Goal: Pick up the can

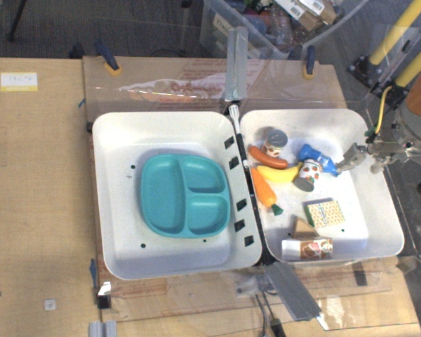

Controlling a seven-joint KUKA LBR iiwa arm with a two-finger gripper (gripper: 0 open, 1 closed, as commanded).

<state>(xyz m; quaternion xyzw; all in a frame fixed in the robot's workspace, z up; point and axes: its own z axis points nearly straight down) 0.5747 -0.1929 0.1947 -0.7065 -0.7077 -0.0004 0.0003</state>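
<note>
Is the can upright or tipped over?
Upright, it seems: the can shows its round grey top to the camera, standing in the right bin beside the hot dog.

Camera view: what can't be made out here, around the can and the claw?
- Claw: small and dim over the right bin; whether it is open or shut is unreadable.
- Can: its label is too small to read, and the hot dog hides its lower edge.
- Arm: cut off by the camera view's right edge.
</note>
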